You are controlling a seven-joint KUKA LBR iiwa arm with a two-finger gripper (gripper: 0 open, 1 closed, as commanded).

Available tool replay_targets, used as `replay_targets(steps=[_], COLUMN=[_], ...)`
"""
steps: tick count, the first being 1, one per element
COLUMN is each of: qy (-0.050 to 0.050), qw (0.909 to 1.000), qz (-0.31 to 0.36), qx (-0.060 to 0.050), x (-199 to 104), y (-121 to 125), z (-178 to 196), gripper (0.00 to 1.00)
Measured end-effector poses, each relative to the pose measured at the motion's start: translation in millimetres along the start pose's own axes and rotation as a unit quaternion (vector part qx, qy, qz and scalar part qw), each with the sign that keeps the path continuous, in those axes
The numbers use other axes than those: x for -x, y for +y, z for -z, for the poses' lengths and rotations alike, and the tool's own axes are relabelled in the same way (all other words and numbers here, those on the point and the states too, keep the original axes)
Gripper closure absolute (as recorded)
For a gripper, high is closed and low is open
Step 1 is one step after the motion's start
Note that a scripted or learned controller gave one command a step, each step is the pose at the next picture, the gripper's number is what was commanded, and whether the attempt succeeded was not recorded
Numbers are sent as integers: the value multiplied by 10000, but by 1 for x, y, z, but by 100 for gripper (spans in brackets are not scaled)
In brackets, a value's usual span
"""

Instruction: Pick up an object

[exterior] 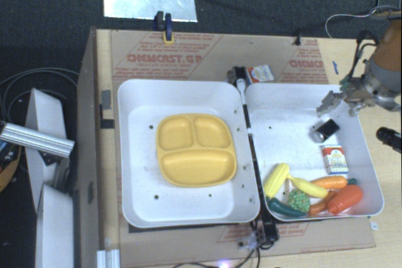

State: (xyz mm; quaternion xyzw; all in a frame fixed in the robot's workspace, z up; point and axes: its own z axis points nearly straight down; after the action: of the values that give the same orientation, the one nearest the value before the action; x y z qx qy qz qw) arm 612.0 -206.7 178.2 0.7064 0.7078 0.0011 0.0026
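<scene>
The gripper [334, 102] hung over the far right part of the right bin [282, 116]; whether it was clenched or released could not be told. In that bin's near corner lay 1 corn cob [276, 179], 1 banana [308, 186], 1 carrot [344, 198] and 1 small carton [335, 160].

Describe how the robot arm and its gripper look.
The arm is grey, with an orange band above the wrist. Thin cables, one pale and one dark, loop beside it. Its gripper is silvery-grey metal.
</scene>
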Motion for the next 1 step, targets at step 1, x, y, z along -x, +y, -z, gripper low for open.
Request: replay_targets(steps=[1], qy=[8], qw=[10000], qz=[-2], qx=[-26], x=[-1], y=[-3], z=[-55], gripper=[0])
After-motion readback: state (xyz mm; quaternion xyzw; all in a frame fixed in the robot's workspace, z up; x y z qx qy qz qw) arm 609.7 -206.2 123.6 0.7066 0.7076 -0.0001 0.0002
